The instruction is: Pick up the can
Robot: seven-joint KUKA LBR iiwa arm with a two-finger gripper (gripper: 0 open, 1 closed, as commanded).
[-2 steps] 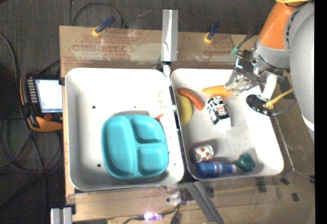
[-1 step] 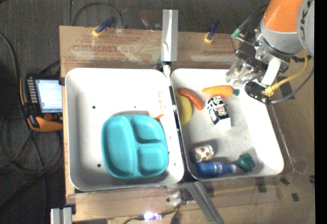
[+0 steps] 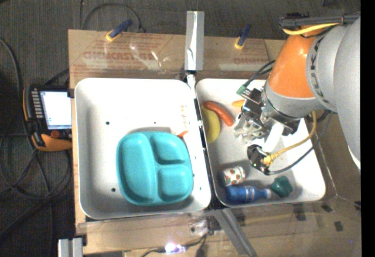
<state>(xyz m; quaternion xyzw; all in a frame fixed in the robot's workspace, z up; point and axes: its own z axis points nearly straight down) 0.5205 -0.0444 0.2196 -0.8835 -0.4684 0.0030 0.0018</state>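
You see the gripper (image 3: 249,127) hanging over the right bin (image 3: 316,188), roughly at its middle, with the grey arm (image 3: 345,74) and its orange band (image 3: 296,68) reaching in behind it from the right. From this angle you cannot tell how the jaws stand; nothing shows between them.

The can (image 3: 233,177), a small one with a white wall and red spots, lies on its side below the jaws and a little to their left, well apart from them, on the bin floor. Just below the can, a blue bottle (image 3: 246,194) lies along the lower wall, and a teal object (image 3: 282,186) sits at the bottle's right end, below and to the right of the jaws.

To the left of the jaws, near the bin's left wall, you find a yellow piece (image 3: 211,126) with an orange-red curved piece (image 3: 221,112) resting across its top; both are apart from the gripper. A yellow cable (image 3: 287,147) loops just right of and below the jaws.

Far to the left of the jaws, in the left bin (image 3: 99,103), a teal divided tray (image 3: 155,167) lies flat.
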